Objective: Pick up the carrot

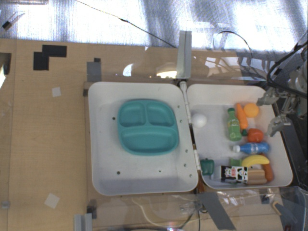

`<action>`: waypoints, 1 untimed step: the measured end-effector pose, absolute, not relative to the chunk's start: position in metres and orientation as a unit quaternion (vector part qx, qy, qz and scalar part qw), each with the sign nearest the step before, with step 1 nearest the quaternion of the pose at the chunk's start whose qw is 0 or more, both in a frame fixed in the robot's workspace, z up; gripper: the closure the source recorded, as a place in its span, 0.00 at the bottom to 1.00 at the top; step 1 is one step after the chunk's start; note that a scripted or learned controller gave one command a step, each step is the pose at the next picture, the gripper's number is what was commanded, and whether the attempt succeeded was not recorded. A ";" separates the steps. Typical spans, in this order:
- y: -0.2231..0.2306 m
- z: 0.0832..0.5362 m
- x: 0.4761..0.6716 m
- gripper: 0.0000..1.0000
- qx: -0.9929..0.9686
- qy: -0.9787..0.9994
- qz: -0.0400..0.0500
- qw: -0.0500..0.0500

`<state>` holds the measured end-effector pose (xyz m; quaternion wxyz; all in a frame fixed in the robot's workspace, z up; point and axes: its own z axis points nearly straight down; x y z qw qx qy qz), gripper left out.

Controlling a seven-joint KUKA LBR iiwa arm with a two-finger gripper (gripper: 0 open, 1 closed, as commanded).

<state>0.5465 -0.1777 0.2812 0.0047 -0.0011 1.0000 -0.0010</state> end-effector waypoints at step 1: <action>-0.204 0.107 0.544 0.00 0.000 1.000 0.001 -0.001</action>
